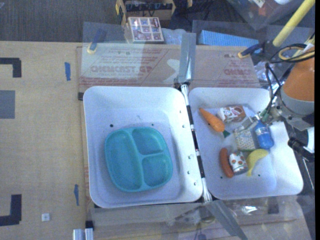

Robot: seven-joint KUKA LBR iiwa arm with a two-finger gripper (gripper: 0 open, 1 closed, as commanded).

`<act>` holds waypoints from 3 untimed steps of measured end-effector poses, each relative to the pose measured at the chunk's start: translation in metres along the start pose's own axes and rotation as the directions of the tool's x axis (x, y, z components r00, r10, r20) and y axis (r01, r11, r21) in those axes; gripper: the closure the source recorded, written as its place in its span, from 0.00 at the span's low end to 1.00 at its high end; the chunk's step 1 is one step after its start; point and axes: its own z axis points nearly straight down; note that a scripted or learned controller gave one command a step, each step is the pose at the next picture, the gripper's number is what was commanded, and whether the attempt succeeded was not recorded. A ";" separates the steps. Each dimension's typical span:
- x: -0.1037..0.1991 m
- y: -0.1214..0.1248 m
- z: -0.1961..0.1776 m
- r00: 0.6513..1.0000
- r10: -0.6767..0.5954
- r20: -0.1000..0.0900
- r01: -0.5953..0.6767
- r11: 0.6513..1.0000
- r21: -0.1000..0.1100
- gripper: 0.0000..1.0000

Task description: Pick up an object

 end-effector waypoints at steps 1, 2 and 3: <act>-0.002 0.001 -0.011 1.000 0.002 0.004 -0.002 1.000 -0.004 1.00; 0.061 0.006 -0.091 0.991 -0.134 -0.007 0.134 0.991 0.024 1.00; 0.061 0.005 -0.091 0.991 -0.133 -0.007 0.133 0.991 0.024 0.00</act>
